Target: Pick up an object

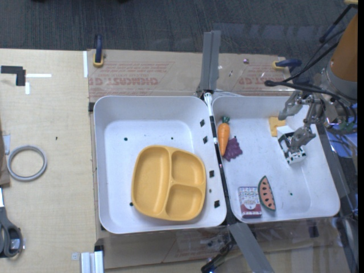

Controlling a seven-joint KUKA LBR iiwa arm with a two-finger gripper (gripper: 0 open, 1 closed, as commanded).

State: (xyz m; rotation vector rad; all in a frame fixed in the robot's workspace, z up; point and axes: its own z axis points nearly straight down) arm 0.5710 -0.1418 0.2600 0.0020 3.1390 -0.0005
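The end effector [296, 147] hangs low over the far right part of the right bin [318, 206], with the grey arm [335, 95] reaching in from the right. Whether it is apart or together cannot be told from this slant, and nothing can be seen clamped in it. A small yellow-orange piece [275, 125], perhaps a cheese slice, lies just to its far left, close to the tip but seemingly apart from it.

The other candidates sit well apart, along the left and near sides of that bin: a toy carrot [223, 133] against the divider, a purple grape bunch [232, 148] touching it, a small red-and-white packet [249, 202] and a watermelon slice [267, 193] side by side at the near edge. The left bin [108, 152] holds a yellow divided plate [169, 182].

The main risk, as I judge it, is coming down on bare bin floor and lifting nothing, since the tip stands beside the yellow piece rather than over it. That piece also looks flat, so it could slide or be nudged toward the far wall.
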